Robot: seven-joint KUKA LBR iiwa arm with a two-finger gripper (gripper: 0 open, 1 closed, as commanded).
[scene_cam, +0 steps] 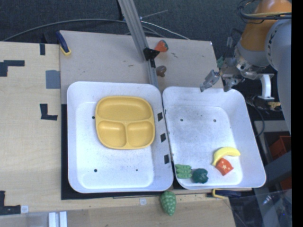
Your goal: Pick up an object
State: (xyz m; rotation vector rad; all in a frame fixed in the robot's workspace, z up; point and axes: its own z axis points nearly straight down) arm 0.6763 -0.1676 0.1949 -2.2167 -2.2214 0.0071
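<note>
This looks like a robotics lab. A plywood bench [28, 126] with black tape marks carries two white bins [75, 126], an industrial arm [265, 27] reaches in from the right, cables [71, 23] run over dark carpet at the far side, and the objects are plastic toy food [225, 159].

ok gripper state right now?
Gripper: open, holding nothing, poised over the far rim of the right bin, away from the toys at the near end.
</note>
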